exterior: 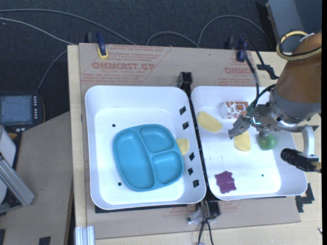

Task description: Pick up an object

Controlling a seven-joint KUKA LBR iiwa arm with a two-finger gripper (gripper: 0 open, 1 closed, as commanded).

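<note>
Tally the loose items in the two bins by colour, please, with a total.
Blue: 1, the blue plastic divided tray
Yellow: 3, a pale yellow piece beside the tray, a yellow oval piece, a yellow wedge piece
Green: 1, small green round object
Purple: 1, purple bunch-shaped toy
Red-and-white: 1, small packet
Total: 7

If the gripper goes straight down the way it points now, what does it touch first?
Probably the pale yellow lumpy piece just under the gripper, with the small green ball beside it; depth is unclear.

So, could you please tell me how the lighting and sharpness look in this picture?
In the camera view, light is even and soft; the white bins look bright, nearly washed out, with faint shadows beside the blue tray; the gripper looks slightly blurred, while the purple piece stays fairly sharp.
</note>
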